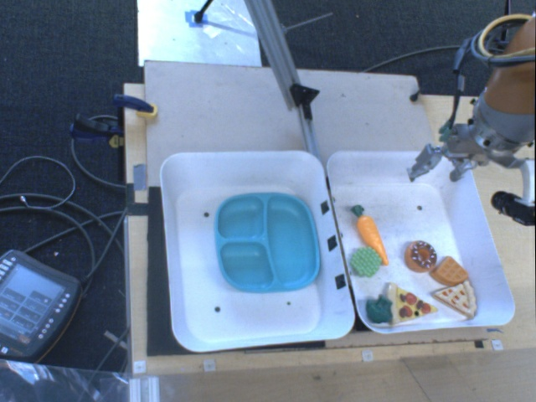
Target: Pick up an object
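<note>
The toy food lies in the right bin (486, 249), all of it in the lower half: an orange carrot (369, 235) with a green top points toward 11 o'clock near the bin's left wall, a round green piece (366, 262) touches the carrot's lower end, and a pizza slice (408, 303) with a dark green piece (378, 310) at its left sits at 6 o'clock from them. At 3 o'clock from the carrot are a brown donut (420, 256), an orange waffle piece (450, 271) just beside it, and a second, triangular slice (457, 298) by the bin's lower right corner. The jaws (441, 163) hang above the bin's upper rim, at 1 o'clock from the carrot and well apart from every toy; two grey fingers (421, 163) are spread with a clear gap between them and nothing in it. The left bin (180, 249) carries a blue divided plate (268, 242) near its middle. Both bins rest on a pale counter (226, 107), where a grey pole (272, 36) slants down from 12 o'clock to the seam between the bins. On the dark carpet at 9 o'clock lie cables (42, 199) and a handheld control pad (29, 301).
</note>
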`<state>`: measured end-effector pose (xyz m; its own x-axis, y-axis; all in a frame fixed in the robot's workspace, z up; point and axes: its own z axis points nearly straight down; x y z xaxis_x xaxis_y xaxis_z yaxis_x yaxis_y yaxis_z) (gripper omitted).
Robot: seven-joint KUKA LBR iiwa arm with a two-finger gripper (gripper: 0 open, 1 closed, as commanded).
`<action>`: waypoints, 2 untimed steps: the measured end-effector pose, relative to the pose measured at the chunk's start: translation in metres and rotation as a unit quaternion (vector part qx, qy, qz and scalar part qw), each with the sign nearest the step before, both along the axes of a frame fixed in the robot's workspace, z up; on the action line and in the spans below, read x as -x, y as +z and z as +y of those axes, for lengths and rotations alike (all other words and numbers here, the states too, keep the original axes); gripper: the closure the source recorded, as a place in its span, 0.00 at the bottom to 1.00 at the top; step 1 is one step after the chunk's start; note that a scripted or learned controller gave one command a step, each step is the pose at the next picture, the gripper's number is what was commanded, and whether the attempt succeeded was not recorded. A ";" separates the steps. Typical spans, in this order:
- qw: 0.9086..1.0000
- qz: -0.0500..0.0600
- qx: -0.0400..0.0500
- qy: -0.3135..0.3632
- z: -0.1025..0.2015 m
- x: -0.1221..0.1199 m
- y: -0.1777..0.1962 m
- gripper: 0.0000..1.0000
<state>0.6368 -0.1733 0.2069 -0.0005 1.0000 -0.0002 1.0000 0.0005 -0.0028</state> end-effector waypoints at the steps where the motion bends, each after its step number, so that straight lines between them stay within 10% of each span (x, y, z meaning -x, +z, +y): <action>1: 1.000 0.000 0.000 0.000 -0.009 -0.005 -0.053 0.00; 2: 1.000 0.000 0.000 0.000 -0.015 0.001 -0.100 0.00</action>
<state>0.6354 -0.1882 0.1071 -0.0002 1.0000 0.0001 1.0000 0.0002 -0.0034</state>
